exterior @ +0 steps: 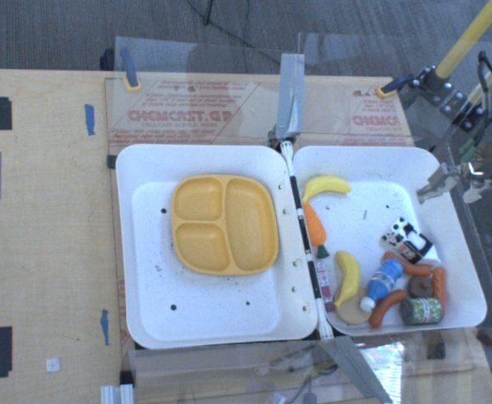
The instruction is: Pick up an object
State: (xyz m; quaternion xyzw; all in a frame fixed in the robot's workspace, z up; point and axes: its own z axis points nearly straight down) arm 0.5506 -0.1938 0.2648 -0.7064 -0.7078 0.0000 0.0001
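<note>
The end effector (pixel 456 179) sits at the right rim of the right bin (pixel 372 162), a small grey and clear shape against the bin's upper right corner. It is too small and blurred to tell how far open it is, and nothing can be seen held in it.

Two white bins lie side by side on the desk (pixel 44 251). The left bin (pixel 145 310), well to the left of the end effector, holds one yellow divided plate (pixel 225 224) with three compartments.

The right bin holds the loose objects, all to the left of or below the end effector. There are two bananas: one banana (pixel 325 186) lies near the bin's upper left, level with the end effector and well apart from it; a second banana (pixel 346 276) lies lower, near the dividing wall. One orange carrot (pixel 314 224) lies between the two bananas, against the dividing wall. One black and white toy (pixel 405 240) sits below and just left of the end effector, the nearest object to it. Lower still, a cluster crowds the bin's bottom right corner: one blue and white bottle (pixel 383 281), two orange-red sausages (pixel 385 308) and (pixel 422 270), one brown doughnut (pixel 420 288) and one green can (pixel 421 310). These last things touch or nearly touch one another.
</note>
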